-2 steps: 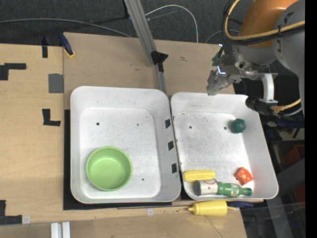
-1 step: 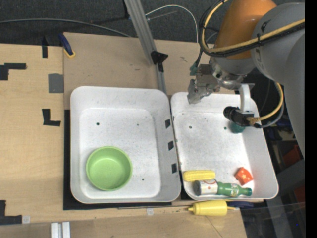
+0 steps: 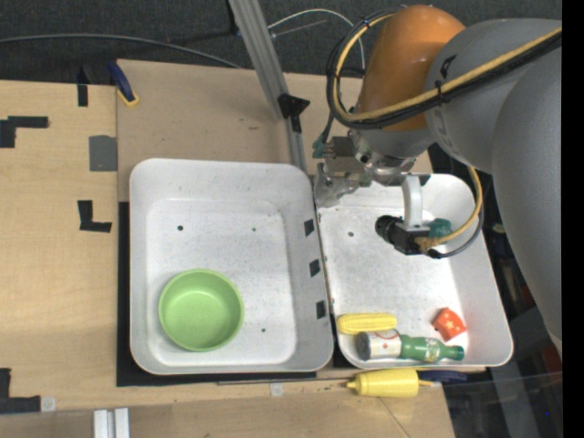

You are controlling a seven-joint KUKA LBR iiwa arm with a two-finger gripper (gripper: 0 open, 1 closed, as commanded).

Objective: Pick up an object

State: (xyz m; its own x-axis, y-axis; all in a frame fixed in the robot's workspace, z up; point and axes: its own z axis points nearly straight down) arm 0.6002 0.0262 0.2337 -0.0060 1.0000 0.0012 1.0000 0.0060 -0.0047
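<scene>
My gripper [image 3: 332, 182] hangs over the far left corner of the right bin [image 3: 474, 272], close to the ridge between the two bins, under the orange band of the arm. Nothing shows in its grasp. Along the right bin's near wall lie a yellow corn-shaped piece [image 3: 367, 322], a green bottle with a white label [image 3: 412, 347] on its side, and a small red-orange object [image 3: 448, 323]. A green bowl [image 3: 201, 310] sits in the near left part of the left bin [image 3: 219, 199].
A yellow bottle-shaped object [image 3: 388, 383] lies outside the right bin on the bench's front edge. A black fitting with a teal end [image 3: 411, 234] hangs on a yellow cable below the wrist. A grey pole [image 3: 265, 53] slants up behind the bins.
</scene>
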